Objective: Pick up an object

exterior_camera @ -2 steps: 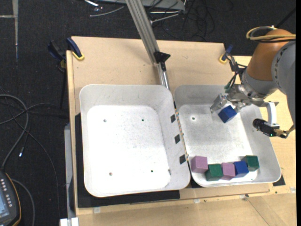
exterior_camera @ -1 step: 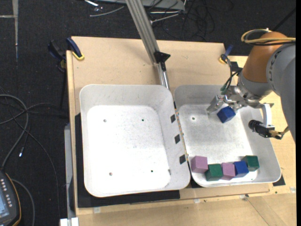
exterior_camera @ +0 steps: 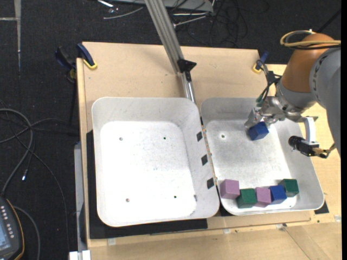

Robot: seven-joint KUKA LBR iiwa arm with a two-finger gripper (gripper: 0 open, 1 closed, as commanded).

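A blue cube (exterior_camera: 258,131) hangs tilted right under my gripper (exterior_camera: 260,121), above the far part of the right bin (exterior_camera: 238,156). The fingers appear to clasp its top, and the cube looks raised off the bin floor. Along the right bin's near edge sits a row of cubes: a purple one (exterior_camera: 230,188), a green one (exterior_camera: 246,197), a second purple one (exterior_camera: 263,195), a blue one (exterior_camera: 278,193) and a green one (exterior_camera: 290,186). The arm's orange band (exterior_camera: 303,69) comes in from the right.
The left bin (exterior_camera: 143,161) lies beside the right one, the two meeting at a dark hinge strip (exterior_camera: 205,156). A slanted metal pole (exterior_camera: 168,34) crosses the back of the bench. Clamps (exterior_camera: 87,56) sit at the bench's far corners.
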